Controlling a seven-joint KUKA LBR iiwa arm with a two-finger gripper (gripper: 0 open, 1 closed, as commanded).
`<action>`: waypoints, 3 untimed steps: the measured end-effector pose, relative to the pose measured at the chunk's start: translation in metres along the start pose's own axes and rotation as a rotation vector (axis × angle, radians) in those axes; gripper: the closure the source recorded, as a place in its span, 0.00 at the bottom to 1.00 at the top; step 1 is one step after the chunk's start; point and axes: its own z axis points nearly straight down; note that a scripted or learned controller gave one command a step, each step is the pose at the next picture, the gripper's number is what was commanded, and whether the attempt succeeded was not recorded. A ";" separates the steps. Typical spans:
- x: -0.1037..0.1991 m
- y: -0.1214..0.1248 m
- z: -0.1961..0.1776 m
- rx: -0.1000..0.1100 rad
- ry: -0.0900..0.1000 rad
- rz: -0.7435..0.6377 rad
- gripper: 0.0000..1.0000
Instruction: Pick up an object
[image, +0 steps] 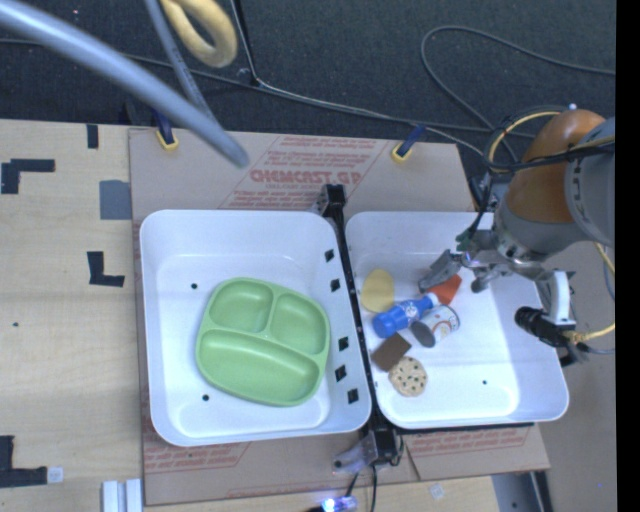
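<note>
My gripper (459, 276) hangs over the right bin (520, 395), near its middle, with the fingers spread open. Just below it lies a small orange-red piece (447, 290), partly covered by the gripper and not clamped. To the left of that piece lie a blue bottle (402, 316), a yellow piece (378, 290) and a small round can-like item (440, 324). A brown block (391, 351) and a round cookie (408, 376) lie nearer the front.
The left bin (170, 250) holds a green divided plate (264, 341). A black divider (345, 300) runs between the bins. Grey poles cross the top left. Cables trail behind the right bin and beside the arm.
</note>
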 end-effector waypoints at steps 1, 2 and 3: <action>0.001 -0.001 0.054 0.000 0.000 -0.001 0.00; 0.001 0.000 0.041 -0.003 0.000 -0.002 1.00; 0.000 -0.006 -0.004 -0.008 0.000 0.001 1.00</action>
